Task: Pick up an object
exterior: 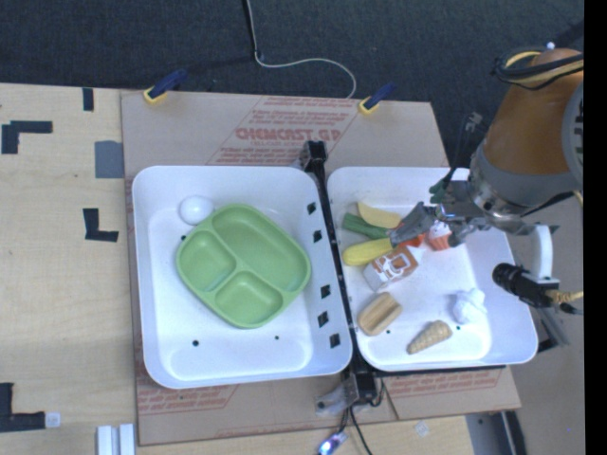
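I have the gripper (424, 224) low over the right bin (517, 349), toward its one o'clock corner, with the grey-and-orange arm (531, 150) reaching in from three o'clock. I cannot tell how the jaws stand; the fingers blur into the clutter under them, and nothing is plainly between them. The pickable things crowd together there: a yellow banana-like piece (368, 251) and a green one (358, 225) at the gripper's nine o'clock, a red-and-white packet (392, 266) just below, a small orange-red item (439, 240) beside the fingertips. A bread roll (377, 313), a cone (430, 336) and a white lump (467, 304) lie further toward six o'clock. My worry is the crowding: a closing could land between two items, nudge them apart, or pinch an edge that slips on the lift. The left bin (156, 344) holds a green tray (244, 265) and a white ball (194, 209).
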